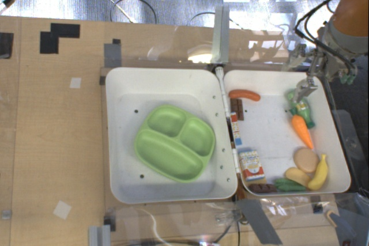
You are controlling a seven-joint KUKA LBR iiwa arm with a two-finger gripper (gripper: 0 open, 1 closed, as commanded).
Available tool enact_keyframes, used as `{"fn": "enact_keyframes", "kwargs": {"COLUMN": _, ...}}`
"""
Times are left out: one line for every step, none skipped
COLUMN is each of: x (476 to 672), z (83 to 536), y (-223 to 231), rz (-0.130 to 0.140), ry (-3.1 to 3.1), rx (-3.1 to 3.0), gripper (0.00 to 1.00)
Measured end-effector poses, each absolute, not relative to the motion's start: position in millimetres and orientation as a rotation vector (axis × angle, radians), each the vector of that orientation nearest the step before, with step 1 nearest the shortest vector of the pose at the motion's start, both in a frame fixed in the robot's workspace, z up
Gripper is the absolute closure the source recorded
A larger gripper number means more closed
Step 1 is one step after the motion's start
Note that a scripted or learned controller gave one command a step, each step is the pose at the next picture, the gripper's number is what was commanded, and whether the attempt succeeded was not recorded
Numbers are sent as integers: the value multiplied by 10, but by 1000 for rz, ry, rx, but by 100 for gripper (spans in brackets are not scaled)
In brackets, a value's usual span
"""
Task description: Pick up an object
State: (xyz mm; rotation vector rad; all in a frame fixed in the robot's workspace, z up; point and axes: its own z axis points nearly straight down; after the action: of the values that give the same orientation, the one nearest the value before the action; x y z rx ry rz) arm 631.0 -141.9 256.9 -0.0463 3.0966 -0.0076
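Claw [304,91] sits low over the right bin [271,118], just above the carrot [302,131], at its green top; can't tell its state. Sausage [244,95] lies left of the carrot. Green tray [174,143] in left bin [124,124].

Two white bins [115,124], one green divided plate [174,142], one carrot [302,130], one banana [320,173].

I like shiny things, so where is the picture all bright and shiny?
In the camera view, white glare sits on the clear sheet behind the bins and by the right bin's far edge; the green plate looks evenly lit, with soft shadow at its lower rim.
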Motion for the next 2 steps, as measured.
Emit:
{"fn": "enact_keyframes", "kwargs": {"x": 6309, "z": 971, "y": -2015, "rz": 2, "ry": 3122, "rx": 366, "gripper": 0}}
{"fn": "enact_keyframes", "kwargs": {"x": 5926, "z": 885, "y": -2050, "rz": 0, "ry": 3091, "rx": 490, "gripper": 0}}
